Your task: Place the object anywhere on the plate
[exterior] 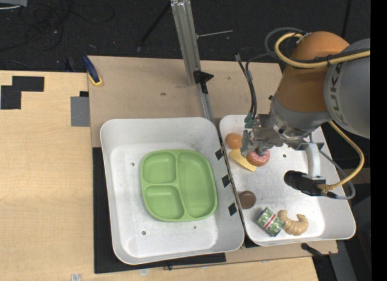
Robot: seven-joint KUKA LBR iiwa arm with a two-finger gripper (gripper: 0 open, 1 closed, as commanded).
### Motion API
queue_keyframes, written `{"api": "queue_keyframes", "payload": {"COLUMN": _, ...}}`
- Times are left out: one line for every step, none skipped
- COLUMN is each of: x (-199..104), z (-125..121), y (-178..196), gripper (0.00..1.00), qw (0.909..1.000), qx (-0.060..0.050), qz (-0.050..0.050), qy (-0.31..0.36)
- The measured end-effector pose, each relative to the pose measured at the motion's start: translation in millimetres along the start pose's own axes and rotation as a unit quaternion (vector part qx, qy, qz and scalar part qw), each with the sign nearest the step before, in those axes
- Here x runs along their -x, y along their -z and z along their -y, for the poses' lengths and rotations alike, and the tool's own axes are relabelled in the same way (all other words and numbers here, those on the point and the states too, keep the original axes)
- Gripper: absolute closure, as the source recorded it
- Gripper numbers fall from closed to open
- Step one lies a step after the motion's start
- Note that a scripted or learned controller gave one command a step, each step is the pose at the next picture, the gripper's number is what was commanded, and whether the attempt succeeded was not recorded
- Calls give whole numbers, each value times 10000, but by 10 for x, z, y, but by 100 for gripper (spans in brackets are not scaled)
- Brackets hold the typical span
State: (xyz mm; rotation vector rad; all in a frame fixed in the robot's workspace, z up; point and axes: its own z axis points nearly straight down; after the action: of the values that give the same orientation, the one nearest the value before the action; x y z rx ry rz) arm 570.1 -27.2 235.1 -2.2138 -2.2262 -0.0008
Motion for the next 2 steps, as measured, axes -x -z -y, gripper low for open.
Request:
{"api": "queue_keyframes", "payload": {"x": -567, "z": 64, "y": -51, "gripper": 100, "qw": 10000, "qx": -15, "qz": 3, "qy": -8}}
{"api": "queue_keyframes", "payload": {"x": -1142, "z": -7, "y": -160, "gripper": 100, "qw": 10000, "qx": -13, "qz": 3, "qy": 1}}
